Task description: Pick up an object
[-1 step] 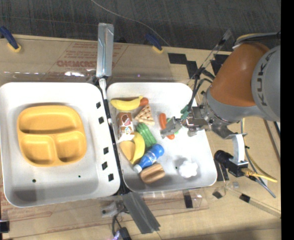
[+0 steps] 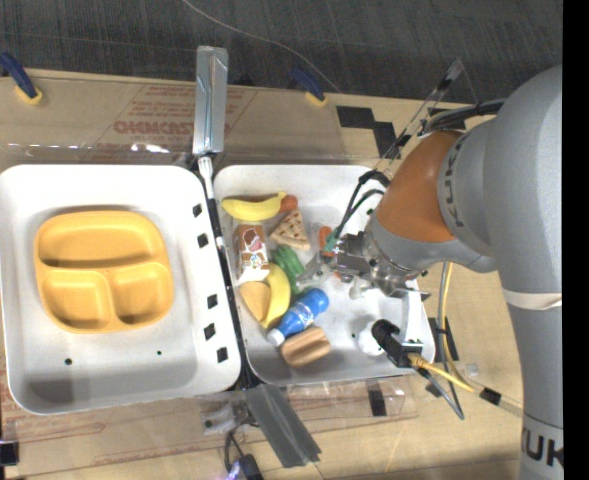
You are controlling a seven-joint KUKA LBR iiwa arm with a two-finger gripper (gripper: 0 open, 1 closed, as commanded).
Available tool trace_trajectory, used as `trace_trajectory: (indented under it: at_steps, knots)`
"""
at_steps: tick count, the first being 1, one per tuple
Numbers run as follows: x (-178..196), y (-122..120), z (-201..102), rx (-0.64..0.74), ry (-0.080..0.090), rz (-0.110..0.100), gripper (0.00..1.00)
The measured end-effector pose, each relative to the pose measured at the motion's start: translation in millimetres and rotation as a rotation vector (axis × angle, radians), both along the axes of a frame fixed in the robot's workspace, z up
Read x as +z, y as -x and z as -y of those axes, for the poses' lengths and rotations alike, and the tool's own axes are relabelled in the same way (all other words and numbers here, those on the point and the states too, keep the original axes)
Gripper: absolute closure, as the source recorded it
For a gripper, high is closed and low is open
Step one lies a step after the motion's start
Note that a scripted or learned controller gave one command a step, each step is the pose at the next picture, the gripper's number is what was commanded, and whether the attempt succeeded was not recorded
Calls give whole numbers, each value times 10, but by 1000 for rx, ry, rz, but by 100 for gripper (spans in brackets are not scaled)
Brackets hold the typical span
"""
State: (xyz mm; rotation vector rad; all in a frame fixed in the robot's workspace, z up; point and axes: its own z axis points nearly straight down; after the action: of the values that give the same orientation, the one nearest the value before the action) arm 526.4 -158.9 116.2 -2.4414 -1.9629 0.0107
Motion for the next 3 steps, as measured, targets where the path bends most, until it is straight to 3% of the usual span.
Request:
trace_trajectory:
  at_steps: [1, 2, 3]
  knots:
    - [-255, -956, -253, -163, 2, 6, 0]
    - [-148, -962, -261, -156, 2, 5, 100]
    - [-50, -963, -268, -149, 2, 3, 100]
